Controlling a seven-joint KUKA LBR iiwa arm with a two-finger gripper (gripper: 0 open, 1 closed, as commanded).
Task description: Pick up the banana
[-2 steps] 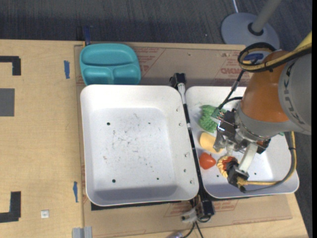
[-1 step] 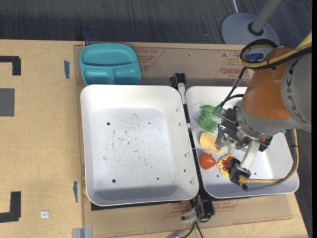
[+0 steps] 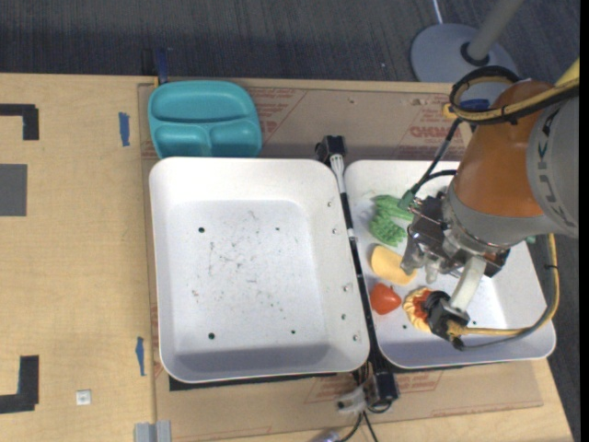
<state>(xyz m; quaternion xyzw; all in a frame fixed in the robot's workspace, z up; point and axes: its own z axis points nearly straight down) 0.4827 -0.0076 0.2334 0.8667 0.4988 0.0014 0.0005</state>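
Just beyond the far edge of my scuffed left white bin [image 3: 248, 247] sits a teal divided tray [image 3: 204, 118]. In the right white bin [image 3: 520, 297], a green leafy toy [image 3: 391, 217] lies near the far-left corner, and a red toy [image 3: 385, 297] (tomato, perhaps) lies by the left wall.

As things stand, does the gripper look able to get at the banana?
Probably yes. The gripper hangs over the right bin, right beside the banana, whose left part lies bare from above. A red toy and a green toy lie close on either side and may crowd the grasp.
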